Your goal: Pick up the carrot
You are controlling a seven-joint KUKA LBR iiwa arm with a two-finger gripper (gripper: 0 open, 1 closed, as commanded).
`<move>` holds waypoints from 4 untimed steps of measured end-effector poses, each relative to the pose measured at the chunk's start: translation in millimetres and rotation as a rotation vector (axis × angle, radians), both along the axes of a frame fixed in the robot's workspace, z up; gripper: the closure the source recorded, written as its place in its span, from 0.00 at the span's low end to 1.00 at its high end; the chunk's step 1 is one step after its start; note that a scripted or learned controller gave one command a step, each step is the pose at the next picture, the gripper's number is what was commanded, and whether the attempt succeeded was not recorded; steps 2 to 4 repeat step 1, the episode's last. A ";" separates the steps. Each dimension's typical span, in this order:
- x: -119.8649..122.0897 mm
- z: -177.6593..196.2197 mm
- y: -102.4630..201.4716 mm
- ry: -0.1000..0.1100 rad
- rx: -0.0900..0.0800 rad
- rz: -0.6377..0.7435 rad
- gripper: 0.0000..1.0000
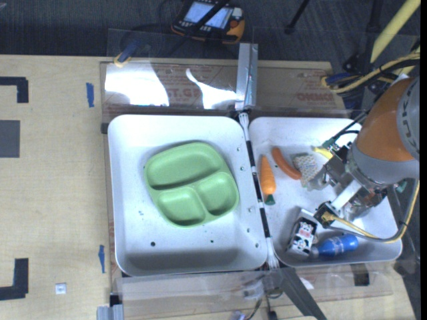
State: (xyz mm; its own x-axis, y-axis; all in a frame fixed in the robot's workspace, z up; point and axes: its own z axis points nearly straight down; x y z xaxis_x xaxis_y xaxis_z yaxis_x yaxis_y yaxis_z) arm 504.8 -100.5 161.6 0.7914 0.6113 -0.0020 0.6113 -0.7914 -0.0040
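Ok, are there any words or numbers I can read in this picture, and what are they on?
No text here can be read for sure.
Red print on the brown board at the back: too blurred to read.
Lit screen at the top: too small to read.
Print on the black-and-white packet: too small to read.

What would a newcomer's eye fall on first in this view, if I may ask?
Probably the green divided plate in the left bin. Next, the grey-and-orange arm over the right bin, where the carrot lies near the left wall.
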 end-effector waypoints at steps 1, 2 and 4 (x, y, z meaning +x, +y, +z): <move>47.1 30.5 77.9 -0.003 -0.001 0.119 0.00; 47.1 30.5 77.9 -0.003 -0.001 0.119 0.00; 47.1 30.5 77.9 -0.003 -0.001 0.119 0.00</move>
